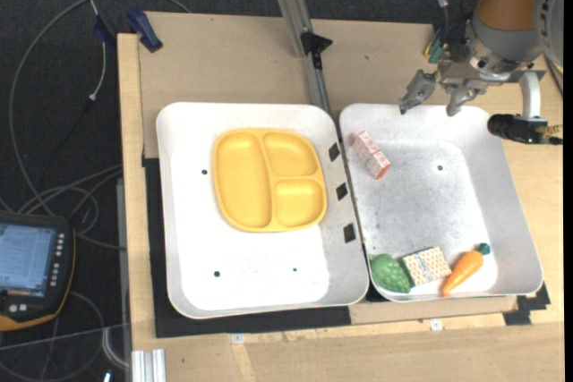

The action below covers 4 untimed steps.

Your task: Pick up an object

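Nearby, a pink box lies below the spread-fingered, empty gripper.

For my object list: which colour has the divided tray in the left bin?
Yellow. The divided tray, with three compartments, lies in the left bin; the camera view shows it clearly.

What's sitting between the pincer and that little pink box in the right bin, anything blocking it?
Nothing visible. The pincer, fingers spread, hangs over the right bin's far rim. The pink box lies to its left on bare bin floor. The green item, patterned block and carrot sit at the near edge, out of the way.
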Available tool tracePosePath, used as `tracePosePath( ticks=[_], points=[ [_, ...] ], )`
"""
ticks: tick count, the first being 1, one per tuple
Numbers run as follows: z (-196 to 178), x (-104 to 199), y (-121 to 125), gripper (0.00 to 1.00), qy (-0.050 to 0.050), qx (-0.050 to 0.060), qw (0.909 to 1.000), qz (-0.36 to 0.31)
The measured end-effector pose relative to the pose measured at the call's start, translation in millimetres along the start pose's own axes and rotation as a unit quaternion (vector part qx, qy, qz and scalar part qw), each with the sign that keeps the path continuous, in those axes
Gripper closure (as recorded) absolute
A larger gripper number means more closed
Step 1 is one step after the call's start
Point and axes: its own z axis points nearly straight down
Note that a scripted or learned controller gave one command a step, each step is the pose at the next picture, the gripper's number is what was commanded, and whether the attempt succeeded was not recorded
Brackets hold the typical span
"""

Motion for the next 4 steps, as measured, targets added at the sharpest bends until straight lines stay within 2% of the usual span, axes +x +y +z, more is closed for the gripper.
tracePosePath(
  ticks=[1, 2, 3, 4],
  points=[
    [0, 0, 0, 0.00, 0.000, 0.000, 1.0000, 0.000],
    [53, -9, -5, 0.00, 0.000, 0.003, 1.0000, 0.001],
    [97, -4, -4, 0.00, 0.000, 0.003, 1.0000, 0.000],
    [129, -3, -5, 0.00, 0.000, 0.002, 1.0000, 0.000]
  ],
)
